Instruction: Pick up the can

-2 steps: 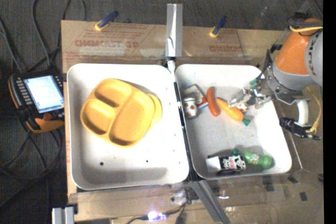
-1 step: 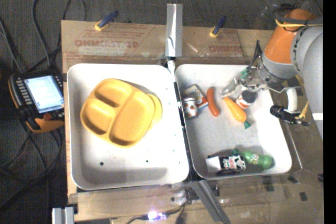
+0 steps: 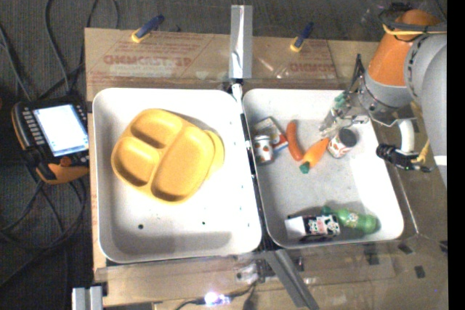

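Observation:
A small can (image 3: 340, 144) with a white and red label and a dark open end lies in the right bin (image 3: 378, 185), near its upper right. My gripper (image 3: 336, 120) hangs just above and to the left of this can, close to it or touching it. A second small can (image 3: 263, 149) with a red and white label stands against the bin's left wall, beside a silver piece (image 3: 263, 127). Nothing is visibly lifted.
Two carrots (image 3: 292, 139) (image 3: 314, 154) lie between the two cans. Along the right bin's front wall lies a green bottle (image 3: 341, 222) with a dark label. The left bin (image 3: 116, 229) holds a yellow divided plate (image 3: 168, 154). A tablet (image 3: 57, 128) sits left of the bench.

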